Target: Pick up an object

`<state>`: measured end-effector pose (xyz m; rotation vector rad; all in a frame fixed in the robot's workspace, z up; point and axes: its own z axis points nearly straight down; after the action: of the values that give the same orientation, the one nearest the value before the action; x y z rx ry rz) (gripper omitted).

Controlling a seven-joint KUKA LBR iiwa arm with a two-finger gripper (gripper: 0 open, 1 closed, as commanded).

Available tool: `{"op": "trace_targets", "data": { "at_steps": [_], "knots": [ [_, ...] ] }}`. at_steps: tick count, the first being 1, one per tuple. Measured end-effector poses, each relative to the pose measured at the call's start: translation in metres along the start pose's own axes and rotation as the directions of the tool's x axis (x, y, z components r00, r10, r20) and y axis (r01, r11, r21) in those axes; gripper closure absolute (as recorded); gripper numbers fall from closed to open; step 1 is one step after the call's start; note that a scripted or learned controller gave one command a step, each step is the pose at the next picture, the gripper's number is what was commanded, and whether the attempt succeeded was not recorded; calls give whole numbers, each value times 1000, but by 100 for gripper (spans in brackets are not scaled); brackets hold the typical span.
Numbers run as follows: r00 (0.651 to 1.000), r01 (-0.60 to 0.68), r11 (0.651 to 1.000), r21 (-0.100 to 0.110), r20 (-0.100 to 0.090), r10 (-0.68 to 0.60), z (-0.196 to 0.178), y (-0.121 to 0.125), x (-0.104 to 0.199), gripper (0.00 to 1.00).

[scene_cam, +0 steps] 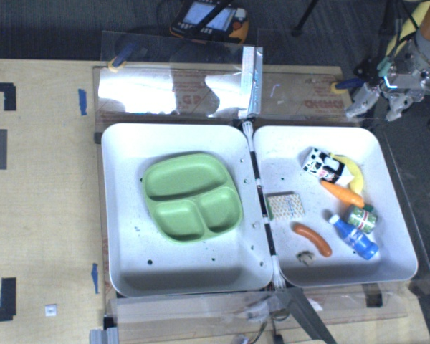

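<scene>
Sausage [312, 239] near the right bin's [398, 192] front edge: light, slightly soft, likely slippery; grasp across its middle. Gripper [378, 103] beyond the bin's far right corner, jaws apparently open.

No readable text anywhere; faint reddish lettering on the brown board [312, 95] behind the bins, too washed out to make out; handheld pendant [208, 18] at top has a lit screen, contents too small to read; green-and-white can [363, 218] in the right bin carries a label, print illegible; black-and-white patterned box [321, 165] shows no legible words.
</scene>
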<state>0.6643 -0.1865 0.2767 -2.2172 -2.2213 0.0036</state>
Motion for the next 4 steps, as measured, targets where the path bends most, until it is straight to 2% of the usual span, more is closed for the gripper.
{"op": "trace_targets", "data": {
  "at_steps": [1, 2, 3, 4],
  "knots": [
    [1000, 16, 1000, 0, 0, -16, 0, -47, 20, 0],
    [1000, 24, 1000, -2, 0, -24, 159, -65, 0, 0],
    [998, 68, 998, -10, 1, -68, 192, -93, -9, 0],
    [998, 66, 998, -8, 0, -66, 184, -92, -10, 100]
  ]
}}
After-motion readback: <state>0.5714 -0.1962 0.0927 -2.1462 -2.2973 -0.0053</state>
